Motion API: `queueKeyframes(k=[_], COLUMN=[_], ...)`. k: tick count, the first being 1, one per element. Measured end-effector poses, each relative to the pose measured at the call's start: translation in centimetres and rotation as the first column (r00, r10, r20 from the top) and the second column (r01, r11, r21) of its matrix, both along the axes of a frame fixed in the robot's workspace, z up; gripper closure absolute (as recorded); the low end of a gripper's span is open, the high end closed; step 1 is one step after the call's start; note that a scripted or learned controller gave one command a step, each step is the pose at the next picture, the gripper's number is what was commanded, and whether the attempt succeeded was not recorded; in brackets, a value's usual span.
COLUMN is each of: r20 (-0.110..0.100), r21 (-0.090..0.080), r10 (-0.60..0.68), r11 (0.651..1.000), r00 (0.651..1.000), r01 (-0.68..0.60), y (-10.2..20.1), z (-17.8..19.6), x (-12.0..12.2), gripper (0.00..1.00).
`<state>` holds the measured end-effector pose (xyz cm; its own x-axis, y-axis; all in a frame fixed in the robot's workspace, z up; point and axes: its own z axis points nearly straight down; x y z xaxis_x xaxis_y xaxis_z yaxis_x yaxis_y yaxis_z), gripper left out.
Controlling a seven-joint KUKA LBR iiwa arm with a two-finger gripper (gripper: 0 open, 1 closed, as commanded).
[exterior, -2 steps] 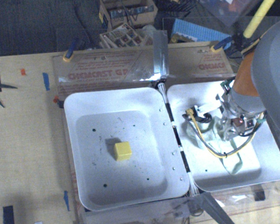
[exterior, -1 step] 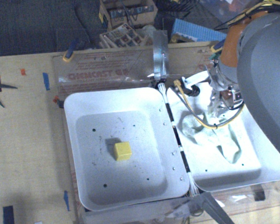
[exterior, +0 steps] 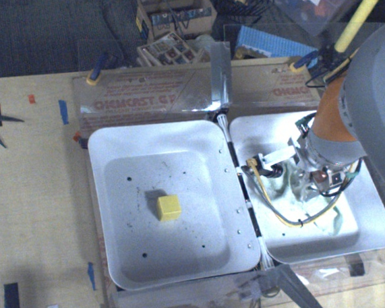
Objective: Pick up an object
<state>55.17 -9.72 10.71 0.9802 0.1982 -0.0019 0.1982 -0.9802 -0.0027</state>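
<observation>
Red letters run along the clear strip (exterior: 148, 101) behind the bins, but they are too blurry to read. A small yellow block (exterior: 169, 208) sits near the middle of the left white bin (exterior: 111, 151). It looks like a cube with flat sides. It sits alone on the bin floor, apart from the walls. The arm's gripper (exterior: 302, 185) is down in the right white bin (exterior: 369, 234), with cables (exterior: 279, 209) around it. It is not clear how its fingers stand.
</observation>
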Motion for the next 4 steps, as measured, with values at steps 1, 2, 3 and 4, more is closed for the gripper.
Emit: queueKeyframes(k=[1, 2, 3, 4], r20=[0.001, -0.002, -0.001, -0.002], r21=[-0.002, 0.0, 0.001, 0.001], r10=[0.004, -0.002, -0.005, 0.009], r11=[1.0, 1.0, 1.0, 1.0], r00=[1.0, 1.0, 1.0, 1.0], r01=[-0.004, 0.002, 0.005, -0.009], y=[1.2, -1.3, -1.5, -2.8], z=[7.7, 6.0, 7.0, 9.6], x=[2.9, -0.6, -0.6, -6.0], gripper=[1.0, 1.0, 1.0, 1.0])
